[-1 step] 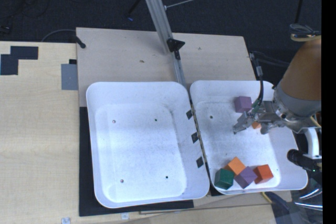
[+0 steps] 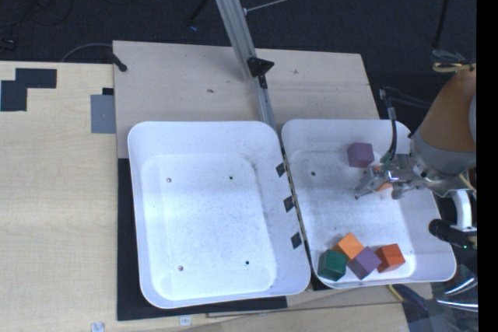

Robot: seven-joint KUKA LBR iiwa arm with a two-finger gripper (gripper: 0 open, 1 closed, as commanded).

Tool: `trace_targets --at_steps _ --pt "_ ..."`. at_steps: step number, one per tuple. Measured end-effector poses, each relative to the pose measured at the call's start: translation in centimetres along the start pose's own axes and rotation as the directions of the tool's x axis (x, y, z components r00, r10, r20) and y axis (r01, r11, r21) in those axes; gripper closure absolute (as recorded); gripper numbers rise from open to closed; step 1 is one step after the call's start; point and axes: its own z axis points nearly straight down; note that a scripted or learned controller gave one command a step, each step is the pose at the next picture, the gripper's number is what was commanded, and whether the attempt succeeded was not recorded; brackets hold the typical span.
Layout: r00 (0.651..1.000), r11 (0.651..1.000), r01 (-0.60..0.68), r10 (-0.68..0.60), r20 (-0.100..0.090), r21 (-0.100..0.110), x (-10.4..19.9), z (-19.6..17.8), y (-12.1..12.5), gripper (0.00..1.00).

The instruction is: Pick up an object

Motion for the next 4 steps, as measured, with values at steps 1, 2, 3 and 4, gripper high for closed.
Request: trace_targets --at_steps 1,2,3,4 --pt "1.000 1.000 0.006 -0.006 -0.001 -0.006 0.2 4.3 4.9 0.00" --pt "1.000 1.000 0.010 -0.010 -0.002 -0.008 4.5 4.0 10.7 0.00" --pt "1.000 1.000 0.013 -0.013 -0.001 -0.002 4.3 3.1 10.4 1.00" --pt "1.000 1.000 -0.001 0.001 0.001 -0.007 -0.3 3.9 3.8 1.00"
